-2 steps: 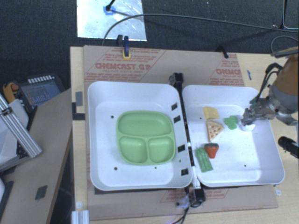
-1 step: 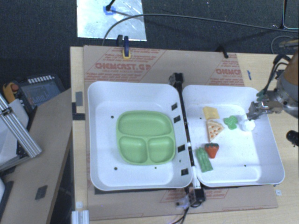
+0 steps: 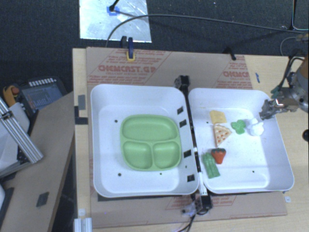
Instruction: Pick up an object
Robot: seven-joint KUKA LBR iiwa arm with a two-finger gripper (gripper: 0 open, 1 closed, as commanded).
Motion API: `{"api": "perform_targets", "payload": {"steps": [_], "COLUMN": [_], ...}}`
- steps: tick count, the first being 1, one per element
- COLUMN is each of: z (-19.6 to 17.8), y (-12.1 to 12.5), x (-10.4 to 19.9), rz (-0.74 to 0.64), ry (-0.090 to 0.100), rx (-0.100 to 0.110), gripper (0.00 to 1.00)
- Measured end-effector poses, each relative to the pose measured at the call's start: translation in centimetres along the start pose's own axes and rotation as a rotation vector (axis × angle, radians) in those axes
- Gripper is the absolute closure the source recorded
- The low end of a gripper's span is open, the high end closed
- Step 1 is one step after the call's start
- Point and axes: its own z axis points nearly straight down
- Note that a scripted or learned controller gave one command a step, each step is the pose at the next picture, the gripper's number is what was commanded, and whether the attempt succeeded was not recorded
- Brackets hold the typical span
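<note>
Green candy bar [image 3: 210, 165] and strawberry [image 3: 219, 155] lie low in the right bin [image 3: 275, 178].
Pincer [image 3: 267, 111] hangs just beside a white lump [image 3: 255, 128], perhaps touching; its spread I cannot tell.

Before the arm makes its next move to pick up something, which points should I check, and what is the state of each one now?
1. Objects lie in the right bin: ok.
2. Gripper is above that bin's far right side: ok.
3. White piece sits just beside the gripper, nearest target: ok.
4. Green piece touches the white piece, may get bumped: not ok.
5. Fingers open enough: cannot tell.
6. Something already held: cannot tell.
</note>
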Motion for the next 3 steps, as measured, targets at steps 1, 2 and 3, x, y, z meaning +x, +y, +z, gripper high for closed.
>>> {"api": "perform_targets", "payload": {"steps": [1, 2, 3], "z": [-0.6, 0.8, 0.3], "y": [1.3, 2.9, 5.1], "x": [4.9, 10.6, 16.0], "rz": [-0.004, -0.005, -0.005], "ry": [0.003, 0.004, 0.004], "rx": [0.002, 0.005, 0.002], "gripper": [1.0, 1.0, 1.0]}}
